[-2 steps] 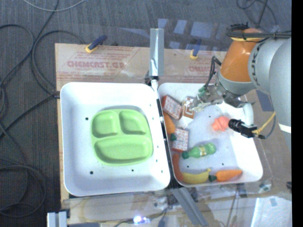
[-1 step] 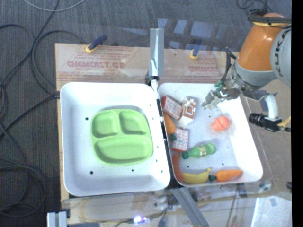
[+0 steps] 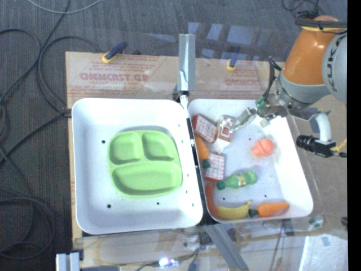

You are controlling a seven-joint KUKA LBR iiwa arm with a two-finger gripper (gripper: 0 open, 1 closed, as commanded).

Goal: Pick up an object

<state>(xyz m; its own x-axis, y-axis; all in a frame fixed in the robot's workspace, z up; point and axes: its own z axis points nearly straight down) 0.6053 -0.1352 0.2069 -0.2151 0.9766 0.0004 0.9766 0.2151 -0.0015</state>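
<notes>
The left bin (image 3: pixel 84 151) holds a green tray (image 3: pixel 145 164), and the right bin (image 3: pixel 299 174) holds a green bottle (image 3: pixel 237 180), a banana (image 3: pixel 232 210), a carrot (image 3: pixel 269 209) and a round orange-pink fruit (image 3: pixel 263 147), near the gripper (image 3: pixel 264 112), whose grip I cannot tell.

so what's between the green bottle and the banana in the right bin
In the camera view, only bare white bin floor separates the green bottle from the banana below it.
</notes>
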